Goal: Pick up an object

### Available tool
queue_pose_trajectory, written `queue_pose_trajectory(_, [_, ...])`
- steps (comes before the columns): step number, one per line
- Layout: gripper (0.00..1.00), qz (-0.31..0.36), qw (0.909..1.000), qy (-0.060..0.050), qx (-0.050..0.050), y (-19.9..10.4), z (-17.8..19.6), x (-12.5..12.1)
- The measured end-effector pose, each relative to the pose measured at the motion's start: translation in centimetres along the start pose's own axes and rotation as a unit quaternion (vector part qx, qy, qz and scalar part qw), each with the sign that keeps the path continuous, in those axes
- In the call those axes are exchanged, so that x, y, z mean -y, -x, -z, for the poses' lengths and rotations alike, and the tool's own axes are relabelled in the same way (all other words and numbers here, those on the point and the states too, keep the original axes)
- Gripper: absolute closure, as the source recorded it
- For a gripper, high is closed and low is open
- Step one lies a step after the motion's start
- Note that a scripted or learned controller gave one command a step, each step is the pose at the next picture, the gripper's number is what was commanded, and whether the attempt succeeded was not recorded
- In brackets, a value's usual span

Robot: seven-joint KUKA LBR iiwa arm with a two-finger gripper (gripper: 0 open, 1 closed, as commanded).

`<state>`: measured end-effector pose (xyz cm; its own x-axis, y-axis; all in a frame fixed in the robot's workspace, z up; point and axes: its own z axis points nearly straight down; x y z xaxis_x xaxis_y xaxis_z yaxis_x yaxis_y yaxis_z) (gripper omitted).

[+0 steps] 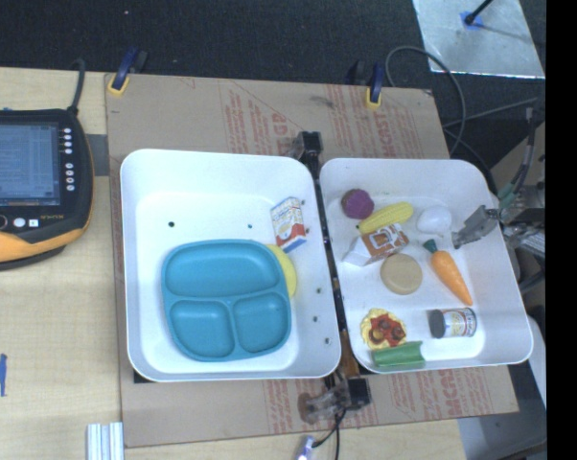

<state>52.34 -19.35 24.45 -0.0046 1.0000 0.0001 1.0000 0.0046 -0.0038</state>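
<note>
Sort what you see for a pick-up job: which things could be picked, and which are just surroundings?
Pickable, right bin:
carrot
purple ball
corn cob
tan disc
small jar
The end effector sits near the carrot.

Surroundings:
blue divided tray
tablet controller
cardboard sheet

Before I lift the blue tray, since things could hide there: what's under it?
A yellow object pokes out from beneath the blue tray's right edge in the left bin. Most of it is covered, so I cannot identify it.
</note>
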Motion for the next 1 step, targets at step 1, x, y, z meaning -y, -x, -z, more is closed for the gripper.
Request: queue_pose_trajectory(1, [0.0,0.0,1.0,-0.001,0.0,1.26,-12.51,-1.43])
